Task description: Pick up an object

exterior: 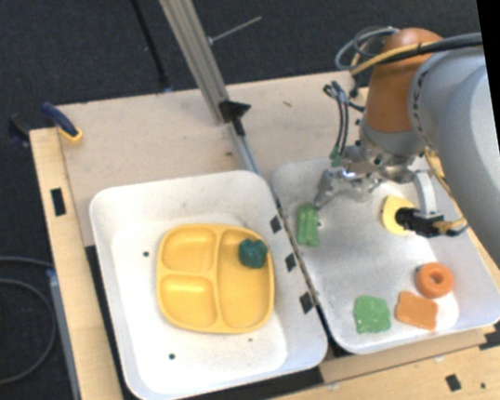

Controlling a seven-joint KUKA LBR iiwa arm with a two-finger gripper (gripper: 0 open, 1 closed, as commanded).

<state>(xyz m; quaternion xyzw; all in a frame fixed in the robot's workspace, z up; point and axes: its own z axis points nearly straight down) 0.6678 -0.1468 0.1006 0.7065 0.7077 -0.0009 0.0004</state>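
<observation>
Gripper [359, 177] hangs low over right bin [326, 173], near green block [307, 227], likely its target; finger state cannot be determined.

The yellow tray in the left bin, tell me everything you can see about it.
The yellow tray looks like smooth moulded plastic, rounded at the corners and divided by raised ridges into three compartments: two smaller ones on its left and one long one on its right. It lies flat, slightly turned, near the middle of the left bin. A dark green lump sits in the long compartment's upper end. Nothing else touches it.
</observation>
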